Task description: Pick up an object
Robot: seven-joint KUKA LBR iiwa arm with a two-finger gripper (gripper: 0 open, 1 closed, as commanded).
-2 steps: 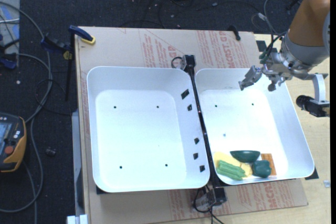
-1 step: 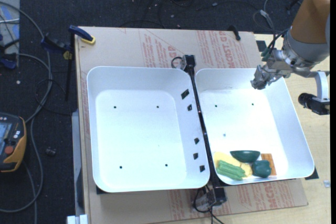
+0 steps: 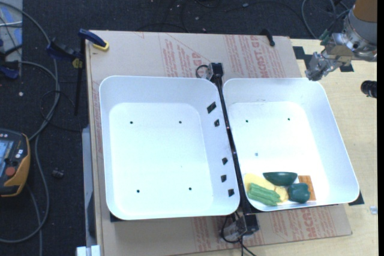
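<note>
Fingers of the gripper [image 3: 316,71] are too small and blurred to read, so their opening cannot be told, and no object is visible between them. Gripper position: above the far right corner of the right bin [image 3: 336,147], at the bin's outer rim, well apart from the objects. Arm [image 3: 363,21]: enters from the upper right, with the orange band above the grey wrist.

Right bin contents, all grouped at the near edge:
- Dark green bowl-shaped object [image 3: 280,177], rim up, at the far side of the group.
- Light green ridged object [image 3: 264,194], elongated, lying at a slant on a yellow flat object [image 3: 257,181].
- Teal rounded object [image 3: 299,192], just beside the ridged object on its right.
- Orange flat object [image 3: 307,181], partly covered by the teal object and next to the bowl.

Left bin [image 3: 111,147]: white floor with four small dark dots. A black divider strip [image 3: 228,141] runs between the two bins.

Bench [image 3: 174,54]: brown board with red lettering. A blue and yellow clamp [image 3: 95,40] grips its far left corner. Cables lie on the dark floor around it.
</note>
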